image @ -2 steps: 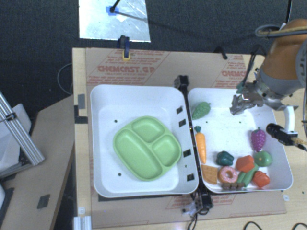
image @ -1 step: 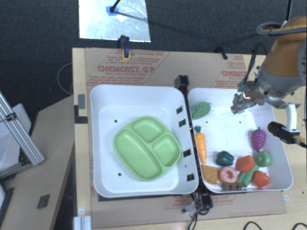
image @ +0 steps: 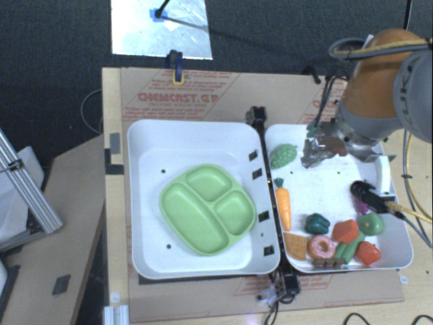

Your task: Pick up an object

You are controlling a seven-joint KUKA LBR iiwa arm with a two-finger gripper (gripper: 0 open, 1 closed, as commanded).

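My metal two-finger gripper [image: 312, 156] hangs just right of the pale green bumpy toy vegetable [image: 283, 156] at the back of the right-hand shallow white bin [image: 399, 248] — nothing between my fingers, though I cannot tell their spread — since it sits apart from the toy clutter, making it easiest to grasp.

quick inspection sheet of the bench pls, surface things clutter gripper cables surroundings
surface: bench bearing left bin and right bin
job's things: in right bin: carrot, donut, leafy green, more toy food at lower right
clutter: green tray in left bin
grippers: gripper low over right bin's top, beside leafy green; jaws unclear
cables: cable at right bin's edge
surroundings: foil sheet, metal frame
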